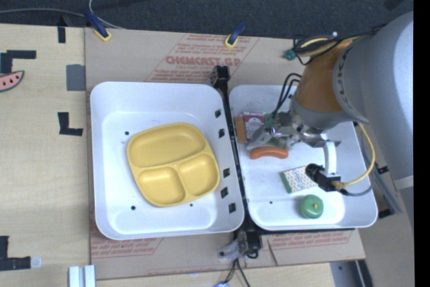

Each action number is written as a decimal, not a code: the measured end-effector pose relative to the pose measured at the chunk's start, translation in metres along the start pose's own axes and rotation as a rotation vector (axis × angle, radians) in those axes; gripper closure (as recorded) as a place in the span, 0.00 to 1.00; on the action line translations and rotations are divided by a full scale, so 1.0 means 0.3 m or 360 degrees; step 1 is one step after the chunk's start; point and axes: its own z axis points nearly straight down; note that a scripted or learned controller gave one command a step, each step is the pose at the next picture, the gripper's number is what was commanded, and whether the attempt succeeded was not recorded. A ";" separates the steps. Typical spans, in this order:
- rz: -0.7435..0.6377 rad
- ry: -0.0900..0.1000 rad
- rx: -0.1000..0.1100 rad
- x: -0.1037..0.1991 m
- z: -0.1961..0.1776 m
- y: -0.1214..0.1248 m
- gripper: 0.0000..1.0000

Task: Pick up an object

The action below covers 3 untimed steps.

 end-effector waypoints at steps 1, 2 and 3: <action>0.0000 -0.0003 -0.0003 -0.002 -0.033 0.001 1.00; -0.0002 -0.0002 -0.0001 -0.001 -0.063 0.001 1.00; -0.0002 -0.0002 -0.0001 -0.001 -0.063 0.000 0.00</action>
